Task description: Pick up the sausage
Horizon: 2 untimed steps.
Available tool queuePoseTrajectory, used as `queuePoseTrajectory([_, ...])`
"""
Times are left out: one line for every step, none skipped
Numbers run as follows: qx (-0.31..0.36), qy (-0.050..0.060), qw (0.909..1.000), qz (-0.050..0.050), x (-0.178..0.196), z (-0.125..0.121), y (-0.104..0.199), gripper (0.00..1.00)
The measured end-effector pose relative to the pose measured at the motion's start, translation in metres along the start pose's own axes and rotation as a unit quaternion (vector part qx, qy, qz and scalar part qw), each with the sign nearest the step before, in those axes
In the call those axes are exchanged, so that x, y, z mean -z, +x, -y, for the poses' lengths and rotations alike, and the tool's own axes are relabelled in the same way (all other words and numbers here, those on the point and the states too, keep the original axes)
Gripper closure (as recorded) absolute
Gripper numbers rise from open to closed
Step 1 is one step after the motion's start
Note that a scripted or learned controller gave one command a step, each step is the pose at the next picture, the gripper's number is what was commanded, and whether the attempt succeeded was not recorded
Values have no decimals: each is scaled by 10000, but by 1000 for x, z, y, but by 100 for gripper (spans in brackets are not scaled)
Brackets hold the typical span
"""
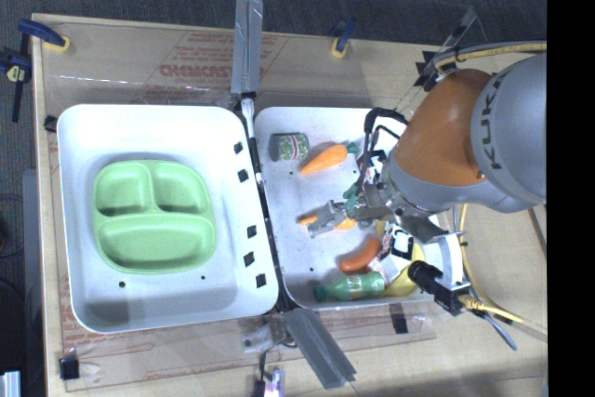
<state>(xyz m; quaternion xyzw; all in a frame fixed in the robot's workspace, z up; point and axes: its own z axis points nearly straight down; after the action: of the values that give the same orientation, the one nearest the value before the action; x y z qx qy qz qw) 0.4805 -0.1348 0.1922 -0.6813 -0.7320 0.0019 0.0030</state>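
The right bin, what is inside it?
In the right bin: a small can, a carrot, the sausage, a green bottle. The arm covers the rest.

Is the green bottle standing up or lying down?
Lying down. The bottle rests on its side along the right bin's near wall, just below the sausage.

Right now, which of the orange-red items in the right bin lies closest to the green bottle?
The sausage, the darker reddish one, lies just above the green bottle near the bin's front edge. The carrot sits far back, beside the small can.
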Motion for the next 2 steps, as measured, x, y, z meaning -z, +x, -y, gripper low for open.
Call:
queuePoseTrajectory([-840,-1,9965,-7,-86,5,-25,0])
queuePoseTrajectory([-706,-27,9975,-6,-85,7,-68,0])
